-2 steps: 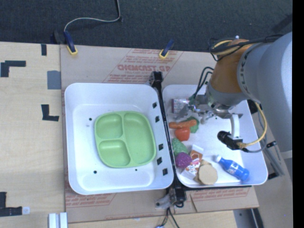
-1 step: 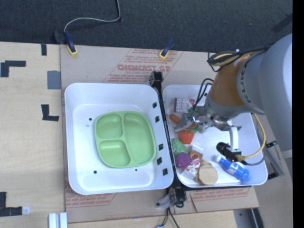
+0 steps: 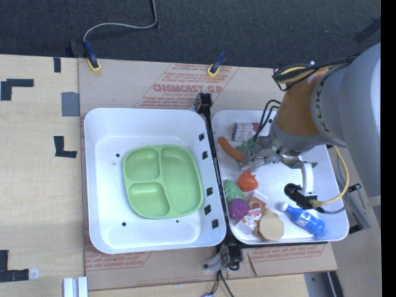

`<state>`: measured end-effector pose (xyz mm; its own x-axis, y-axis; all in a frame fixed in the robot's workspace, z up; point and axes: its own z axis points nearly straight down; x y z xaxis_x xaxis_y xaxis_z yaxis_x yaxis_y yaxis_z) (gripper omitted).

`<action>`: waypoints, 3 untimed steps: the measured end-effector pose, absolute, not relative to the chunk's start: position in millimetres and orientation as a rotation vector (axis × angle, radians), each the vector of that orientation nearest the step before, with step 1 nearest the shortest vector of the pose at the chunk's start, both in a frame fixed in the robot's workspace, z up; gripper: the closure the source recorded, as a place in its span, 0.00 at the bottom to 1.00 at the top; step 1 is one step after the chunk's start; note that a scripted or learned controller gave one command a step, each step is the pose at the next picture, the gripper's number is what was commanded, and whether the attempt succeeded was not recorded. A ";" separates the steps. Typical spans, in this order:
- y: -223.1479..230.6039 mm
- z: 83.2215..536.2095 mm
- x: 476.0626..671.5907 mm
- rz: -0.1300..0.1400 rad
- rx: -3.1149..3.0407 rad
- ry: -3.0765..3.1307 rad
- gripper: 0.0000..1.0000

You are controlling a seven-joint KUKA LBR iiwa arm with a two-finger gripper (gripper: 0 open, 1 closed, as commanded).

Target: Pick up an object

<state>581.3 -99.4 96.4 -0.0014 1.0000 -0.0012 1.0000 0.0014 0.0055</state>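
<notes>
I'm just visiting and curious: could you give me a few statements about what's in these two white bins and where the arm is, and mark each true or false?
1. The green divided plate lies in the left bin. True.
2. The blue bottle lies on the green plate. False: it lies in the right bin, near its front right corner.
3. The arm reaches over the right bin. True.
4. The purple toy sits in the left bin. False: it is in the right bin, beside a round tan piece.
5. The plate's compartments hold food toys. False: all three look bare.
</notes>
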 end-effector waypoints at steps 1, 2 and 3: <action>-99.4 96.2 581.2 0.004 2.217 2.220 0.00; -101.1 85.3 664.0 -0.001 2.221 2.223 0.00; -102.2 86.1 630.9 0.001 2.218 2.221 0.00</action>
<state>630.9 -102.2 86.1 -0.0010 1.0000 -0.0018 1.0000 0.0010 0.0023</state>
